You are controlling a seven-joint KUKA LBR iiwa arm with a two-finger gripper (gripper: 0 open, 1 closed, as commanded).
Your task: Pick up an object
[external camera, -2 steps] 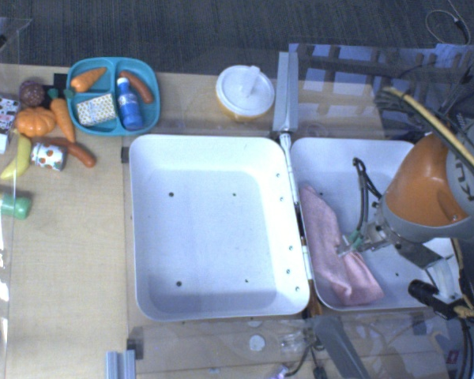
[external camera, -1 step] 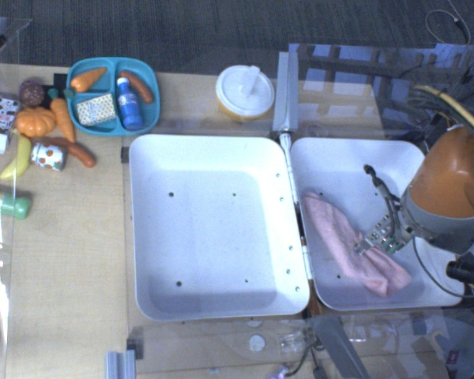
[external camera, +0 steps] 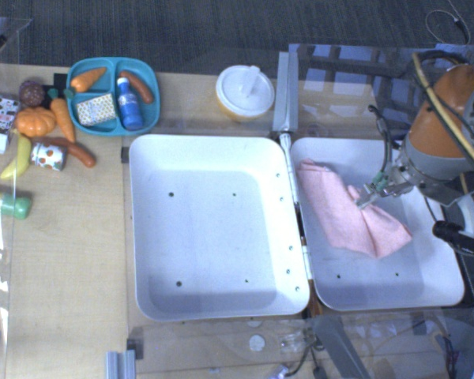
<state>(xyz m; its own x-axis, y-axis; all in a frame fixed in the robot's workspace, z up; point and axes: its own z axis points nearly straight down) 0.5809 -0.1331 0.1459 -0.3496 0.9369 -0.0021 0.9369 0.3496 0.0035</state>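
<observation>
Reaching in from the right edge, orange-banded wrist angled down-left. Gripper (external camera: 373, 194) low at centre right.

No legible text, brand, number or sign. Printed patterns on small can (external camera: 47, 156) and card (external camera: 3, 115) at counter's left, too small to read. Label on blue bottle (external camera: 129, 103) in teal tray (external camera: 146, 76), likewise unreadable.

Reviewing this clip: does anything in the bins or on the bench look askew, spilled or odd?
Nothing spilled or damaged. The pink cloth lies rumpled and slanted in the right bin, with the gripper at its upper fold. Toy food is scattered loosely beside the blue tray.
</observation>
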